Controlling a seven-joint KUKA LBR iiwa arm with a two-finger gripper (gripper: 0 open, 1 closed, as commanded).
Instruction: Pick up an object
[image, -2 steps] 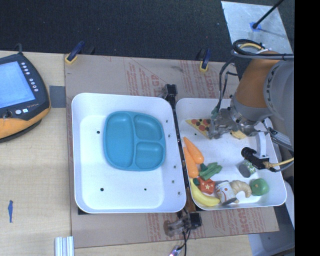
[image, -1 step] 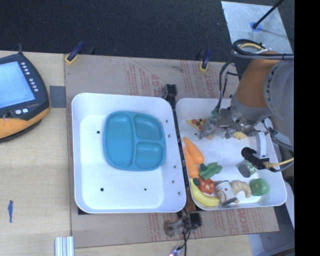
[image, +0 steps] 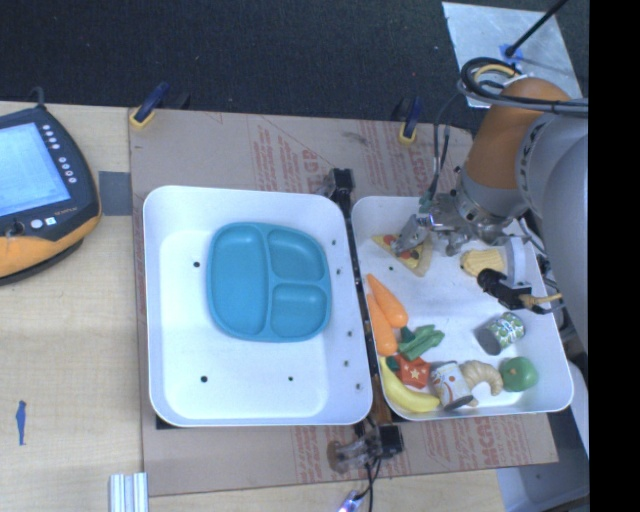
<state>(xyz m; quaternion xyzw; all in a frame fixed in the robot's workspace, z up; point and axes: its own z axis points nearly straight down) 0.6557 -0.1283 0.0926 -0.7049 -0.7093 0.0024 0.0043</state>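
My gripper (image: 418, 236) hangs low over the far left part of the right bin (image: 452, 303), right above a toy pizza slice (image: 412, 258). The view is too coarse to tell whether anything is held. More toy food fills that bin: an orange carrot (image: 386, 301), green beans (image: 421, 340), a yellow banana (image: 405, 394), a red strawberry (image: 415, 372), a tan pastry (image: 483, 374), a green lime (image: 518, 374), a small can (image: 503, 331) and a yellow piece (image: 482, 261).
The left bin (image: 180, 340) holds a blue divided plate (image: 268, 281). An orange-edged control tablet (image: 35, 195) lies on the bench at the far left. The grey arm with its orange band (image: 510, 135) reaches over the right bin's far right corner.
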